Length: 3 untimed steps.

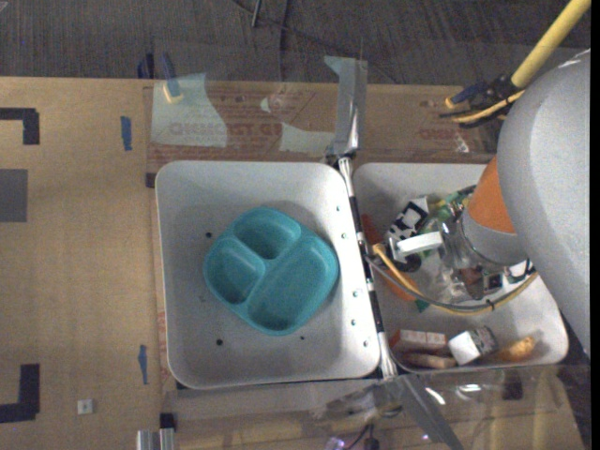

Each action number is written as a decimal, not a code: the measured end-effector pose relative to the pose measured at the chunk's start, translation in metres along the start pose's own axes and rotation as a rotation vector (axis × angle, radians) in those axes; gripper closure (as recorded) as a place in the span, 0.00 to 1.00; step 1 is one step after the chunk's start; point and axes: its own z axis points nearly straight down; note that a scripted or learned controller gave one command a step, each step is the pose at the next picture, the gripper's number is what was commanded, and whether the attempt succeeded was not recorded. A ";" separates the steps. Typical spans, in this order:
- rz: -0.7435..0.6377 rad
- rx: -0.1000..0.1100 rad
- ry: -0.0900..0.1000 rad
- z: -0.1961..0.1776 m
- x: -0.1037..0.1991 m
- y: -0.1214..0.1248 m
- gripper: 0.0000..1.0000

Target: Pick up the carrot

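One stiff, light, smooth carrot, lying just beside the jaws, whose state cannot be told, is best gripped across mid-length.

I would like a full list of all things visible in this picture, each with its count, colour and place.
bins: 2, white, side by side on the bench
divided plate: 1, teal, middle of the left bin
carrot: 1, orange, left part of the right bin, partly under the arm
small items: several, mixed colours, along the near edge of the right bin, too small to name
plastic sheet: 1, clear, taped behind the left bin
cables: a few, dark, on the floor beyond the bench
arm: 1, grey with an orange band, over the right bin
gripper: 1, over the right bin, close to the carrot
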 end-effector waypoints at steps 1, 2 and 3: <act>-0.001 0.000 0.001 0.000 0.029 0.009 1.00; -0.002 0.001 0.006 0.000 0.031 0.007 0.00; -0.038 -0.006 0.020 -0.002 -0.039 -0.003 0.00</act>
